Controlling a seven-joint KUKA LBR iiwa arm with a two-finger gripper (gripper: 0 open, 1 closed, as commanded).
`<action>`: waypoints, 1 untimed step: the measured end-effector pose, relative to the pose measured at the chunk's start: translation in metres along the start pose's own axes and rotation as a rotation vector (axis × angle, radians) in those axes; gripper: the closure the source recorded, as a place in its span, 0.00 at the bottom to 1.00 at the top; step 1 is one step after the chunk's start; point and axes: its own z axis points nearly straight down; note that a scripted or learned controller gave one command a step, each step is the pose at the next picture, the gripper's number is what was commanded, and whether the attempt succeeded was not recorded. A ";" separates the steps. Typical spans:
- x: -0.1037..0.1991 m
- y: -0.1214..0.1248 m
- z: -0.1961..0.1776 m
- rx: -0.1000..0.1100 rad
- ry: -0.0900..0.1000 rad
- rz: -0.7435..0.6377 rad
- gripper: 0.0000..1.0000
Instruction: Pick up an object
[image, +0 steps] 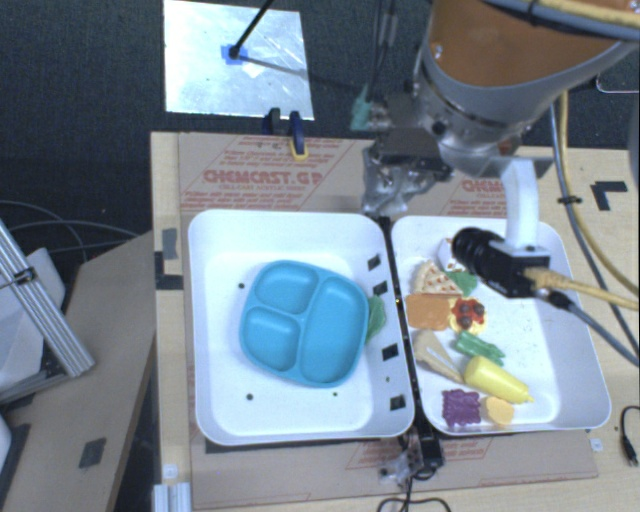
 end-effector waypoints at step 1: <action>0.000 0.000 -0.011 -0.002 0.001 -0.005 1.00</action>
